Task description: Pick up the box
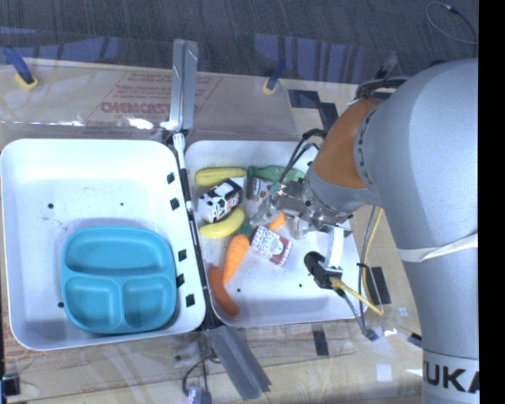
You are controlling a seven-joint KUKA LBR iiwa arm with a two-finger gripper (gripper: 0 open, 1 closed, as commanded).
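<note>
- Grey arm (pixel 442 225) fills the three-o'clock side, its gripper (pixel 288 209) lowered over the right bin (pixel 320 305); whether its fingers are open or closed, I cannot tell.
- Box (pixel 271 246), red-and-white, lies at the gripper's seven o'clock, beside the carrot (pixel 233 259), apparently ungripped.

The desk (pixel 236 99) carries 2 shallow white bins side by side, and the left bin (pixel 34 167) holds a blue tray (pixel 118 280) with 3 compartments lying toward its near side. In the right bin (pixel 269 310), 2 bananas, an upper banana (pixel 219 176) and a lower banana (pixel 223 224), lie on either side of a black-and-white toy (pixel 222 199). A carrot (pixel 233 259) lies just below the lower banana, with a reddish-orange piece (pixel 220 293) near the bin's front-left corner and a green item (pixel 269 175) toward the back.
</note>
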